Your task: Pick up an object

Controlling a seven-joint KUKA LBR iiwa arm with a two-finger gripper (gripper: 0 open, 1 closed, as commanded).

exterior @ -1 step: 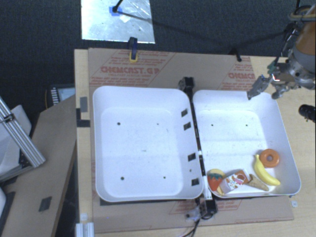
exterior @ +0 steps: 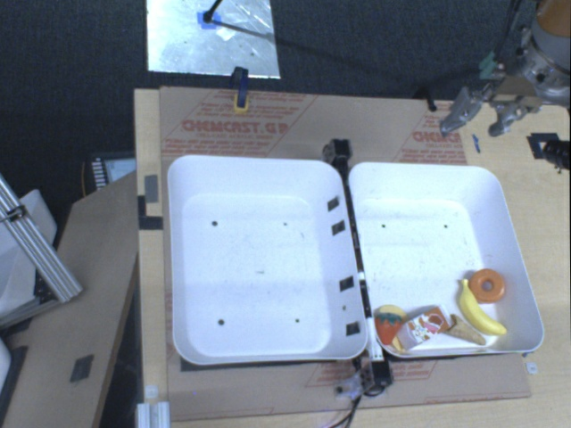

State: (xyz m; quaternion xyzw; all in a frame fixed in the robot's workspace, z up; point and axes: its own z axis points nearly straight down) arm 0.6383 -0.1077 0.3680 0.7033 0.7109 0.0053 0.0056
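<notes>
My gripper hangs at the upper right, above the cardboard just beyond the right bin's far rim, open with nothing between its two fingers. The right bin holds several small objects in its near corner: a yellow banana, an orange ring-shaped piece, a round orange-red fruit, a white and red packet and a tan cone-like piece. The gripper is far from all of them.
The left bin lies beside the right one, joined by a black clipped seam. A cardboard sheet lies under both. A shiny metal plate rests on the dark floor at the back. An aluminium rail stands at the left.
</notes>
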